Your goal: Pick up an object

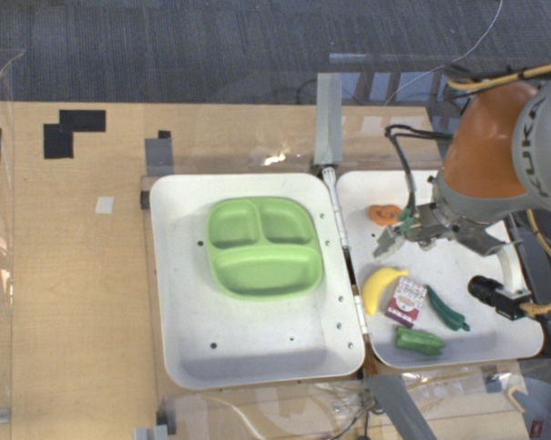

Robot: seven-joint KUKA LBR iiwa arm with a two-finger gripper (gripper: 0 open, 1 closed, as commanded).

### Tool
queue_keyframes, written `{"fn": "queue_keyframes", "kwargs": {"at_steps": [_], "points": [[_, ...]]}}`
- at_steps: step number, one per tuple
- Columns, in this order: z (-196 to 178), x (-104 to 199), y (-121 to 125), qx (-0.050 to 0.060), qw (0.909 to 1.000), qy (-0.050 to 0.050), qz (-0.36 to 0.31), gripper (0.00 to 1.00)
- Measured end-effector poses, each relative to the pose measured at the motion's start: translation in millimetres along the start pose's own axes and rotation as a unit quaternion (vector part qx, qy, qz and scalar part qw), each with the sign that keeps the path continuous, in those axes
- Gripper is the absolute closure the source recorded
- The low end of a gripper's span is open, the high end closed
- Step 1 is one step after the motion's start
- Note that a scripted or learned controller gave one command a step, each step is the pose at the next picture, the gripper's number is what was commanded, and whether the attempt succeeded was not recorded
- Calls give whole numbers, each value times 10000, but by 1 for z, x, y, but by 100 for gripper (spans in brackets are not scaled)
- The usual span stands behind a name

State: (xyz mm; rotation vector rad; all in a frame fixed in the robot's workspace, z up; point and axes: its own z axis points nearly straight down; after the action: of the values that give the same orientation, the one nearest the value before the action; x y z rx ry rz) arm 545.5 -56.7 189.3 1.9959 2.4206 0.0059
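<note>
Camera view: claw [397, 237] poised over the right bin [527, 340], nothing seen between its fingers.

Claw spread appears fairly wide, though the slant makes this uncertain. Candidate objects are held in the right bin: orange piece [383, 213] just far of the claw; yellow banana [379, 287], small printed packet [407, 299], green vegetable [419, 341] and dark green item [448, 311] nearer. Judged risk: banana and packet are touching, so a descent between them could nudge both and close on neither. The left bin [177, 264] holds a green divided plate [263, 246]. The bin divider stands close beside the banana on the tabletop [68, 269].
</note>
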Motion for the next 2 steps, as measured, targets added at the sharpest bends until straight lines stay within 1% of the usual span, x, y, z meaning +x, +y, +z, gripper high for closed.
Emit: {"fn": "queue_keyframes", "kwargs": {"at_steps": [1, 2], "points": [[4, 17, 11, 7, 10000, 3, -20, 0], [88, -18, -52, -88, 9999, -40, -136, 0]]}}
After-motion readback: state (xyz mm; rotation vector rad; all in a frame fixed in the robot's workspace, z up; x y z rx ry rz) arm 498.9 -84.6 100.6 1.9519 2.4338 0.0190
